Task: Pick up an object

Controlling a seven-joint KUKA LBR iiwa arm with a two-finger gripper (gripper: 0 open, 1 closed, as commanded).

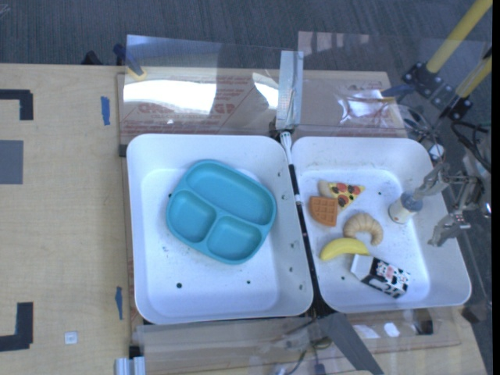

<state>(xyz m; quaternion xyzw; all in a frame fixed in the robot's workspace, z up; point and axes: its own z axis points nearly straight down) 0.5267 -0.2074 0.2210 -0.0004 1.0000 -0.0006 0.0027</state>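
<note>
Reaching in: my bare-metal pincer (437, 209) over the right rim of the shallow white plastic right bin (449, 283), jaws wide, nothing between them.
Nearest piece: small pale cylinder with a bluish-grey cap (402, 208), just left of my pincer.
Other pieces, same bin: glossy curved yellow banana (345, 248), ridged tan croissant (364, 226), gridded brown square waffle (323, 210), flat triangular pizza slice (342, 190), boxy black-and-white cow-print carton (380, 275).
Left white bin (148, 287): smooth teal three-compartment plate (221, 210).

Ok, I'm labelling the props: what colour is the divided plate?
The plate is plain turquoise blue, best seen in the camera view.
</note>
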